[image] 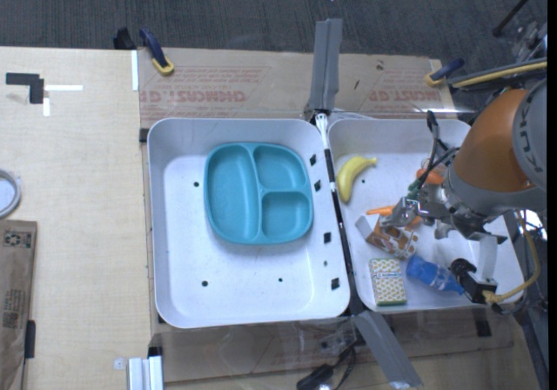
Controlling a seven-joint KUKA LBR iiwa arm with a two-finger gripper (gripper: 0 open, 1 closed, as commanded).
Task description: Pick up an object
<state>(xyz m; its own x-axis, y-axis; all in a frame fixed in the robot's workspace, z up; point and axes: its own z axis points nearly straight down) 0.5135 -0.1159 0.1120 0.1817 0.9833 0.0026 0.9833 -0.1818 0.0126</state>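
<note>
- On the bench, two shallow white bins sit side by side, touching along a shared edge.
- Left bin: holds a teal divided plate with three compartments, lying flat toward the bin's upper middle.
- Right bin: a yellow banana lies near the dividing edge; below it a brownish crinkled packet, with a thin orange stick just above it; a small green-and-white box rests near the front wall; a blue bottle lies beside the box.
- Arm reaches over the right bin; its pincer hangs at the packet's upper end. Whether it is spread or pinching, I cannot tell.
</note>
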